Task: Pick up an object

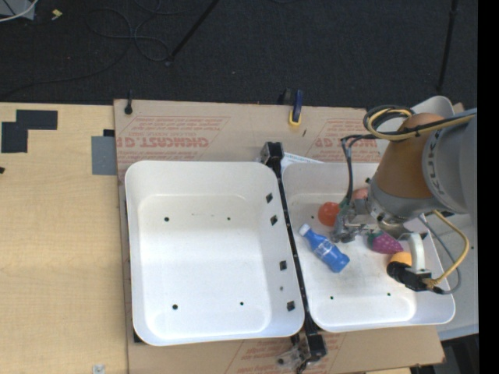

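Pincer [348, 226] hung low over the middle of the right-hand bin [366, 314] — whether it stood open or closed, or gripped anything, could not be told. Just beside it, toward the bin's far edge, lay a red ball [328, 212]. A blue bottle [326, 250] lay slanted near the bin's left wall — a magenta thing [384, 244] sat toward its right edge.

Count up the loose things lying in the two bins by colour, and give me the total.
Blue: 1, a bottle
Orange-red: 1, a ball
Purple: 1, a small thing, partly hidden
Total: 3, all in the bin on the view's right
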`<control>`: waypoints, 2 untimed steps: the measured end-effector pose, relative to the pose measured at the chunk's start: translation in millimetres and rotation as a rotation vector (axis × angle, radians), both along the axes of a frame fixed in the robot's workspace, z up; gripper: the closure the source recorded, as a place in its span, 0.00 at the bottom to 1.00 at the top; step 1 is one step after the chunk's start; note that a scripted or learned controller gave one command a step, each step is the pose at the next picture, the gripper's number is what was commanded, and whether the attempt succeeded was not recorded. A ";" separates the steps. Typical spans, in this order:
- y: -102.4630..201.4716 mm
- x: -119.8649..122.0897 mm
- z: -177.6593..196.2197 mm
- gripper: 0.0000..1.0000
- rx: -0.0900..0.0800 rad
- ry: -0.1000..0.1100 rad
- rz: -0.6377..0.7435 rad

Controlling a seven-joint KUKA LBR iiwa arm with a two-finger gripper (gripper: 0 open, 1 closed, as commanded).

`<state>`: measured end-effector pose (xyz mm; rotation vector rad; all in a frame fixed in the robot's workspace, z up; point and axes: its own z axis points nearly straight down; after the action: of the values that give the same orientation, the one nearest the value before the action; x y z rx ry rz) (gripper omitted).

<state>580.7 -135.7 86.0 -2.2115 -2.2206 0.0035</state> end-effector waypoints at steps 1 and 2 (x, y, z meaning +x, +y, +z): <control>36.9 27.8 47.0 1.00 -0.002 -0.009 0.001; 91.3 66.5 138.2 1.00 -0.002 -0.016 0.003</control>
<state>647.2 -44.5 224.2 -2.2175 -2.2333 -0.0120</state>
